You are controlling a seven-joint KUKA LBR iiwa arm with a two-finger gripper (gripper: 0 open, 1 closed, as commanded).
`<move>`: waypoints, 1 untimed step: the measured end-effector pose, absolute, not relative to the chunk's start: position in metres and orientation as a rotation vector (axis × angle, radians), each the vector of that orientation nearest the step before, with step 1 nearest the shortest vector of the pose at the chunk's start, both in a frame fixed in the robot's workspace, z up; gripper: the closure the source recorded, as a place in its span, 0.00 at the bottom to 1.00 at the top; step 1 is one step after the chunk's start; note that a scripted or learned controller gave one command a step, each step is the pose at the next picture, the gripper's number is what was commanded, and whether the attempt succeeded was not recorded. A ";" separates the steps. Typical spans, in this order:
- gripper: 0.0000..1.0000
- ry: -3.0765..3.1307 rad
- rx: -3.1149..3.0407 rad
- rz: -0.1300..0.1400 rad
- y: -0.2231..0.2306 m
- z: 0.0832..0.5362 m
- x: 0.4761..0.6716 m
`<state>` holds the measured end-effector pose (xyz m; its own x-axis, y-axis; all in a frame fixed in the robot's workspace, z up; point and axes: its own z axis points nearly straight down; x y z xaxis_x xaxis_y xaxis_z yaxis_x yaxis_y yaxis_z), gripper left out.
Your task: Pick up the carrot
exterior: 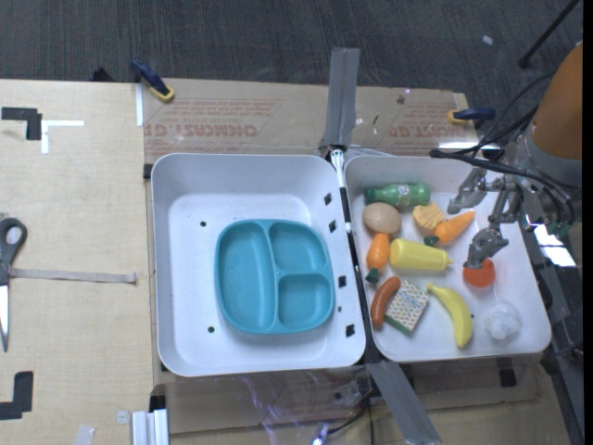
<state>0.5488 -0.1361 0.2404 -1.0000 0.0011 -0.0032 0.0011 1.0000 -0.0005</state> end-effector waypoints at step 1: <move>0.00 3.134 -0.113 -0.003 -0.183 0.201 0.606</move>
<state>0.6065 -0.1829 0.2012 -0.9974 -0.0717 -0.0051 -0.0717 0.9974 -0.0019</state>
